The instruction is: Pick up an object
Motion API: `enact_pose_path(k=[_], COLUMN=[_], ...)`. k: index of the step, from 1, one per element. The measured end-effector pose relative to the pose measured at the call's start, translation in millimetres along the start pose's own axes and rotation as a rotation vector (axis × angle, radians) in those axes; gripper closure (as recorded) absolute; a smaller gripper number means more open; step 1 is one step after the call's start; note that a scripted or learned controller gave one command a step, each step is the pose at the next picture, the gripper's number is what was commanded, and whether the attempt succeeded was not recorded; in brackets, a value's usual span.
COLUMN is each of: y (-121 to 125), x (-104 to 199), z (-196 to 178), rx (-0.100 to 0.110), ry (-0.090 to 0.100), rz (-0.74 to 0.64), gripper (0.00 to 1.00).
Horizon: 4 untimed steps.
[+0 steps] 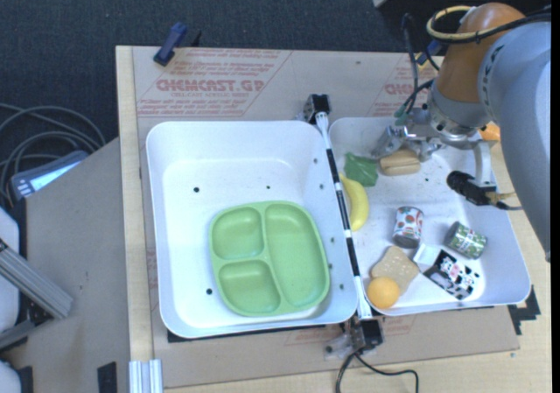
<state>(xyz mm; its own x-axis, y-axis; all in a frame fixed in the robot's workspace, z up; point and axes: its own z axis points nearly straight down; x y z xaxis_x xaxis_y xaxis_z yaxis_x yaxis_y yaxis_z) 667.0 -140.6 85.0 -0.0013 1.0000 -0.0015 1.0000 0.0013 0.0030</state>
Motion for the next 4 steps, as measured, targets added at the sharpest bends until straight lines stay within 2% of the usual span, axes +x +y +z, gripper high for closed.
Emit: enact_pose_path(k=[1,2,3,4], y=[-64,-16,0,1], x=[28,8,43,42], z=[0,0,0,-11], rx=[0.003,0.001,0.000,-0.003], ry=[0.001,0.000,0.001,-0.001], rz=[0.001,0.001,0.000,-0.001], gripper=[0.00,0.00,0.00,1.00])
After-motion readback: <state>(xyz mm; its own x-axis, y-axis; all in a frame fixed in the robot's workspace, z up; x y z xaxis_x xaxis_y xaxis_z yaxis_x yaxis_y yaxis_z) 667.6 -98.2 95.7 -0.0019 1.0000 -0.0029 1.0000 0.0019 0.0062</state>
